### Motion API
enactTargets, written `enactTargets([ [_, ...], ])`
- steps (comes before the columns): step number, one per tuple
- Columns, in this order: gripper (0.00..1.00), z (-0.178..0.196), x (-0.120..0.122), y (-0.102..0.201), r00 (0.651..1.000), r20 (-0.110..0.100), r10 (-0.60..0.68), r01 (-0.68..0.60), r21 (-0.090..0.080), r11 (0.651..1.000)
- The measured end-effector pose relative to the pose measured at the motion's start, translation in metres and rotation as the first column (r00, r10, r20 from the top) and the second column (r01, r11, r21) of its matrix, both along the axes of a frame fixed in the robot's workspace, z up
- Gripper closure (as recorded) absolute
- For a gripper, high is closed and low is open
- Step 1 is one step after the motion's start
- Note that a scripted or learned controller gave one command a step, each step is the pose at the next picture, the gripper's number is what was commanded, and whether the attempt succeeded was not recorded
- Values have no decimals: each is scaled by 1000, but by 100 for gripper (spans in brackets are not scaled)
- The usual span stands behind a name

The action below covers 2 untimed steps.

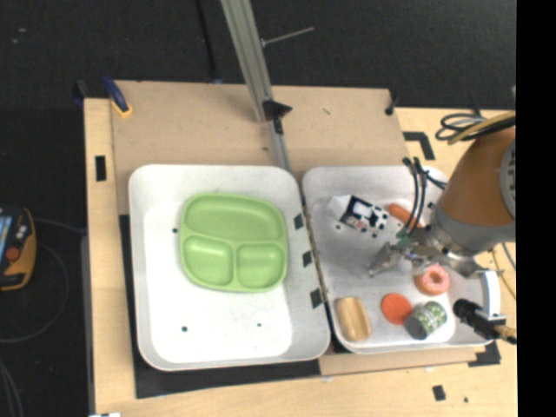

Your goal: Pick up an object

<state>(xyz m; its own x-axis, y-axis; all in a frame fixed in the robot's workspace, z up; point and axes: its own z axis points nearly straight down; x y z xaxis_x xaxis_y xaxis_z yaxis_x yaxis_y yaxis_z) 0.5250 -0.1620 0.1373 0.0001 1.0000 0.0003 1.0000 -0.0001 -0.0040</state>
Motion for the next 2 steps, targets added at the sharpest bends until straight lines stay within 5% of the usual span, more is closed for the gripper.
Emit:
enactTargets([
  [1,0,-37,1,-1,1000,6,-1,1,-2,1000],
  [2,100,-24,2,-2,1000,11,-6,6,-2,1000],
])
